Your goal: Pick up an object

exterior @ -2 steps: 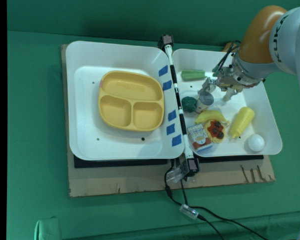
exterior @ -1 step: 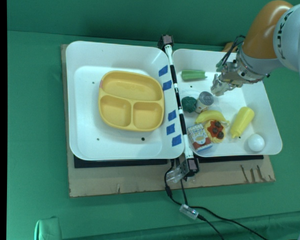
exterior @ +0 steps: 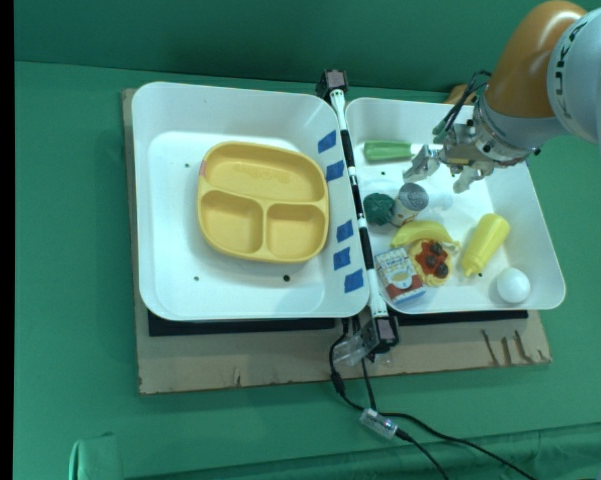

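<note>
While cables (exterior: 400,433) trail across the green cloth at the near edge, your bench shows two white bins on a cardboard sheet (exterior: 230,373). Nearest in the right bin (exterior: 545,268) lie a white ball (exterior: 512,285) and a small printed carton (exterior: 400,275), then a yellow mustard bottle (exterior: 484,244), a banana (exterior: 424,232) and a red-topped piece (exterior: 434,258) touching it. Just beyond sit a dark green lump (exterior: 379,208) and a tilted can (exterior: 410,204), with a green cucumber-like piece (exterior: 387,151) near the far wall. Your gripper (exterior: 446,169) hangs above that far half with its fingers spread and nothing between them. A yellow divided tray (exterior: 263,200) lies in the left bin (exterior: 170,218).
</note>
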Controlling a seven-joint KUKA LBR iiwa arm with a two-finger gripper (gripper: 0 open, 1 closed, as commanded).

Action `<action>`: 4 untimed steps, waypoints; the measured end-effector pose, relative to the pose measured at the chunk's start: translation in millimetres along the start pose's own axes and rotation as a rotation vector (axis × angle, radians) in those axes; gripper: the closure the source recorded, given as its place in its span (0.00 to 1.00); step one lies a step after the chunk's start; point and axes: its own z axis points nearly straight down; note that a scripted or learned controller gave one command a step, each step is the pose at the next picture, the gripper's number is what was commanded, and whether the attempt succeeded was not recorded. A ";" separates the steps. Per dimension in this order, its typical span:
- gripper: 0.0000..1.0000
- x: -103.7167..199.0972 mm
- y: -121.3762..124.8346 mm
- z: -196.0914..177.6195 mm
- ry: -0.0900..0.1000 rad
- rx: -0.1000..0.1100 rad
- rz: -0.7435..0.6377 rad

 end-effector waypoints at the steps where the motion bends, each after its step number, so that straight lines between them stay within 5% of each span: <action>1: 0.00 8.6 -48.3 7.7 0.007 -0.008 -0.002; 2: 1.00 6.2 -44.7 -7.7 0.004 -0.024 0.005; 3: 0.00 6.3 -44.7 -7.6 0.005 -0.024 0.006; 4: 0.00 21.1 -70.0 13.5 0.003 0.009 -0.004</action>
